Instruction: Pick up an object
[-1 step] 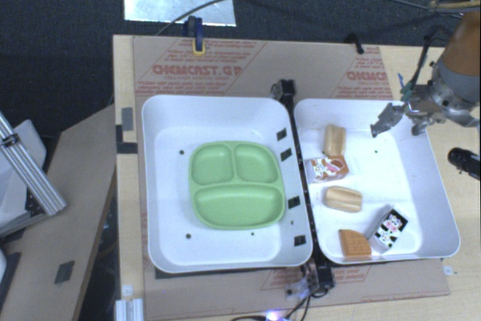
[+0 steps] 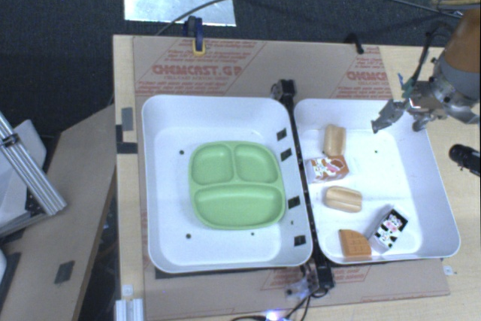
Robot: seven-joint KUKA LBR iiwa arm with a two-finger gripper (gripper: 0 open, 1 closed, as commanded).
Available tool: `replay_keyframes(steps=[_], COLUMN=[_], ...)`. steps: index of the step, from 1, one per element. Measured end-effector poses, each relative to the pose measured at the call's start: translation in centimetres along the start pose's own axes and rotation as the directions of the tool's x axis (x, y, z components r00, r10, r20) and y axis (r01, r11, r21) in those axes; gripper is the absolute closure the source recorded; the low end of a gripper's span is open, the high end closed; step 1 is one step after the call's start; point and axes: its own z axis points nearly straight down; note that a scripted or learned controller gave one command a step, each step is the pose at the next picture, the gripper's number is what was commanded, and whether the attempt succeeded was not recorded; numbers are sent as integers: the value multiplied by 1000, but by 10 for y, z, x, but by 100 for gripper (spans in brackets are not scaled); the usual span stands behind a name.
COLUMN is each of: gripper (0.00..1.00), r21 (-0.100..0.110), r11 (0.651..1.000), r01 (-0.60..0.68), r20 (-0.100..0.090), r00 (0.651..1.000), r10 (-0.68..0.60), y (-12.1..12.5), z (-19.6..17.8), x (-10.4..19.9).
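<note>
Objects: five small items lie in the right bin (image 2: 436, 192), none of them between the gripper's fingers.
Toast slice (image 2: 355, 244): nearest, at the bin's front edge, a brown square lying flat.
Carton (image 2: 388, 228): just right of the toast slice, black-and-white patterned, long axis slanting from front-left to back-right.
Bread roll (image 2: 343, 198): behind the toast slice, tan, long axis running left to right.
Packet (image 2: 328, 168): further back, near the divider, red and white, lying flat; its print is too small to read.
Second roll (image 2: 334, 140): furthest of the five, tan, long axis running front to back, just behind the packet.
Left bin (image 2: 161, 162): holds a green divided plate (image 2: 237, 185) with three compartments, its largest toward the front.
Gripper (image 2: 392, 115): above the right bin's back right corner, well apart from every item; two fingers seem spread and released, though the view is coarse there.
Arm (image 2: 458, 71): enters from the right, orange band above the wrist.
Bench (image 2: 225, 60): brown board with red lettering behind both bins.
</note>
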Motion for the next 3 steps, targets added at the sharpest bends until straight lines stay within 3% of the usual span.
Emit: replay_keyframes(steps=[2,3], gripper=[0,0], r21=[4,2], r11=[1000,1000], r01=[2,0], r20=[-1,-1], r00=[1000,1000], r10=[-2,0], y=[9,9], z=[118,151], x=[6,7])
